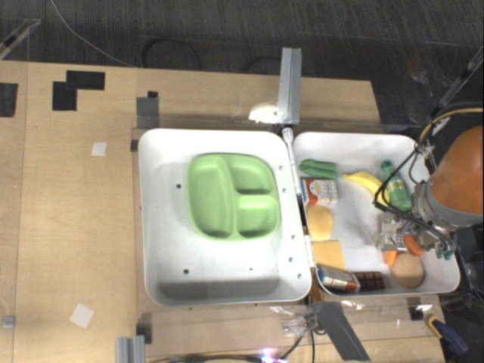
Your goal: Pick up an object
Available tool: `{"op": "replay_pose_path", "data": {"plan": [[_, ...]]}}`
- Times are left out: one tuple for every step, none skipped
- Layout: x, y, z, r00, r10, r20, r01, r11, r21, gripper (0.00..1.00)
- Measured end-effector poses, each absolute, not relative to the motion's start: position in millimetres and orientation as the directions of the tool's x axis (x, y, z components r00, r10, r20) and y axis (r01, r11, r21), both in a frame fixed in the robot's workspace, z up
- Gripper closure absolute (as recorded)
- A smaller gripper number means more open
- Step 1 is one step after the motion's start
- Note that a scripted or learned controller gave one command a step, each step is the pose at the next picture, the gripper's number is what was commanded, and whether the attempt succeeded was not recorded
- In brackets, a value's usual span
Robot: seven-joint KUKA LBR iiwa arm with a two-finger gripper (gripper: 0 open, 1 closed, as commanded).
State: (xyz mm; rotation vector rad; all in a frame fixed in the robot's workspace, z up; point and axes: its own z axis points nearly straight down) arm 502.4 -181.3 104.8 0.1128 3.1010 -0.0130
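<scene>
While the gripper (pixel 399 237) hangs low over the right-hand part of the right bin (pixel 355 141), its metal parts and cables crowd together so that I cannot tell how it is set or whether anything is caught in it. It sits just above an orange carrot-like piece (pixel 391 257) and a tan round object (pixel 408 271), and just below a green object (pixel 398 196). Behind it the arm (pixel 457 181) comes in from the right, its orange band bulging over the bin's edge. Further left in that bin lie one yellow banana (pixel 364 181), one green packet (pixel 318 169), one small printed carton (pixel 321 193), one pale yellow round piece (pixel 319 221), one tan slab (pixel 329 254) and one dark bar (pixel 369 281). One green divided tray (pixel 231 196) rests in the left bin (pixel 162 248).
</scene>
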Motion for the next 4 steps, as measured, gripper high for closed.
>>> {"op": "replay_pose_path", "data": {"plan": [[589.0,-165.2,245.7,-0.99,0.138,-0.024,0.138,0.99,-0.001,1.0],[586.2,-166.0,239.4,-0.99,0.141,-0.011,0.141,0.99,0.0,0.0],[597.4,-166.7,114.0,-0.963,0.268,0.002,0.268,0.963,0.002,0.0],[547.1,-151.6,89.9,-0.955,0.296,-0.016,0.296,0.955,0.002,0.0]]}}
